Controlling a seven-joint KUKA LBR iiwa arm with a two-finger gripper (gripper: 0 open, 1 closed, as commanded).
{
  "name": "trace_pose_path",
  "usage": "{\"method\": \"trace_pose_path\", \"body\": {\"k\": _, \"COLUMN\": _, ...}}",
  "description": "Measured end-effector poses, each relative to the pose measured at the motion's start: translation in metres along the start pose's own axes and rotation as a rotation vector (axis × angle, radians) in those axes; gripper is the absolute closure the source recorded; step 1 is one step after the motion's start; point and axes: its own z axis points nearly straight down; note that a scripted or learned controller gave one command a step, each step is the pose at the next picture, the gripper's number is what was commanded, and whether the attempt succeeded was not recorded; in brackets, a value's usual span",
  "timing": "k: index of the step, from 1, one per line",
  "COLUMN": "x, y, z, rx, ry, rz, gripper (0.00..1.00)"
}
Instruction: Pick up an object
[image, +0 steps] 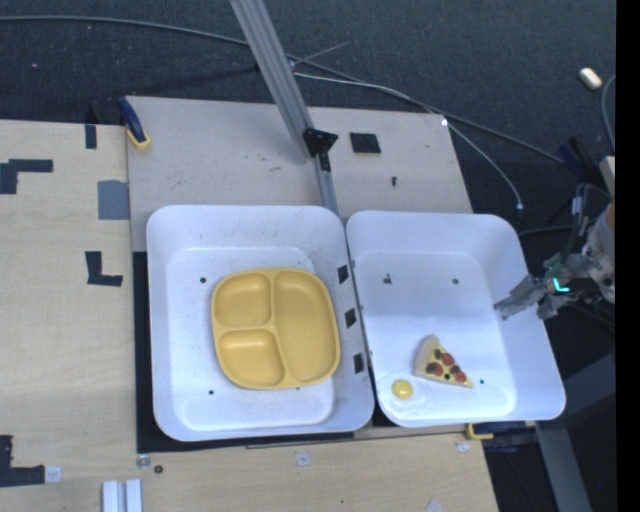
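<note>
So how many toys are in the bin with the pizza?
2: the pizza slice lies near the front of the right bin, and a small yellow round piece sits just left of it, at the front edge.

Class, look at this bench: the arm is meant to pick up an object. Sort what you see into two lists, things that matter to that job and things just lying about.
Part of the job:
- pizza slice toy in the right bin
- small yellow piece beside it
- yellow divided plate in the left bin
- end effector at the right bin's rim

Just lying about:
- cables
- metal pole
- blue and yellow clamp
</note>
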Motion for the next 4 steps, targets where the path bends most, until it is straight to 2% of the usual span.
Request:
{"method": "trace_pose_path", "body": {"k": 1, "x": 0.000, "y": 0.001, "z": -0.001, "rx": -0.003, "ry": -0.001, "rz": 0.000, "gripper": 0.00}}
{"method": "trace_pose_path", "body": {"k": 3, "x": 0.010, "y": -0.008, "z": 0.092, "rx": 0.003, "ry": 0.001, "rz": 0.000, "gripper": 0.00}}
{"method": "trace_pose_path", "body": {"k": 4, "x": 0.009, "y": -0.007, "z": 0.142, "rx": -0.006, "ry": -0.003, "rz": 0.002, "gripper": 0.00}}
